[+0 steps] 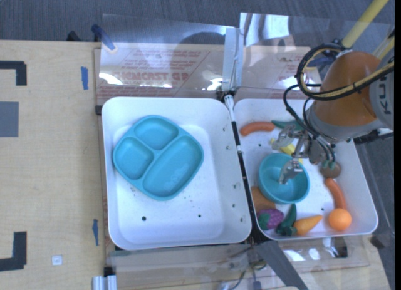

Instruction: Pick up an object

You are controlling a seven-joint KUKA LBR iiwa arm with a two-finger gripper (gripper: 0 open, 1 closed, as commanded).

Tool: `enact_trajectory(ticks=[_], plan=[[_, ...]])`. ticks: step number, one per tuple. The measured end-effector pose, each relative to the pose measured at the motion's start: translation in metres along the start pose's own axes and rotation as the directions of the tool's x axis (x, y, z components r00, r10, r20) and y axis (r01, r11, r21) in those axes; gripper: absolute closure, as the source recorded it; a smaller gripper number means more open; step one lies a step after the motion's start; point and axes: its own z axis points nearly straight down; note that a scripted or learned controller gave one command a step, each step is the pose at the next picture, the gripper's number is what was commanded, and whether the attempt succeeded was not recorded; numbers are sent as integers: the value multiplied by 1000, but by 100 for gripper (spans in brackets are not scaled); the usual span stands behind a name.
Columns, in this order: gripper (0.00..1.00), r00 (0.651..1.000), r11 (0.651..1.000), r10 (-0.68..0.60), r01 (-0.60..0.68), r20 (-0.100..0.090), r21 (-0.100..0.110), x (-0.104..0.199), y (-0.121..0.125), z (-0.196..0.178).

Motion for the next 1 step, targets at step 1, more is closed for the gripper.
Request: enact_trajectory(ticks=[1], plan=[[0, 995, 995, 100, -100, -7, 1, -13, 0, 12]])
